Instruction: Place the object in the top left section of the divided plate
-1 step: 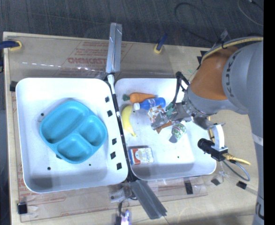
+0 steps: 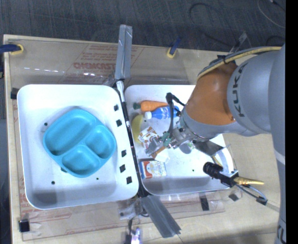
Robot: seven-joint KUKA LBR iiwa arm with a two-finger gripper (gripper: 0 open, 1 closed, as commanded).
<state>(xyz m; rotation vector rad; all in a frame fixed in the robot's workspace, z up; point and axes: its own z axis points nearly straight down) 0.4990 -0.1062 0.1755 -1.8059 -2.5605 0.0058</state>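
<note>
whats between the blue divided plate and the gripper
In the camera view, between the blue divided plate and the gripper lie bare left-bin floor, the bins' adjoining walls, a yellow item and a small printed packet.

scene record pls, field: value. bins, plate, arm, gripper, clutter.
left bin: holds the blue divided plate
plate sections: three, nothing in them
right bin: clutter pile
clutter: orange carrot-like item, clear bottle with blue label, yellow item, small packets, red and white carton
arm: reaches in from the right, over the right bin
gripper: down in the pile near the packets
grasp: cannot tell
task state: nothing placed yet
</note>
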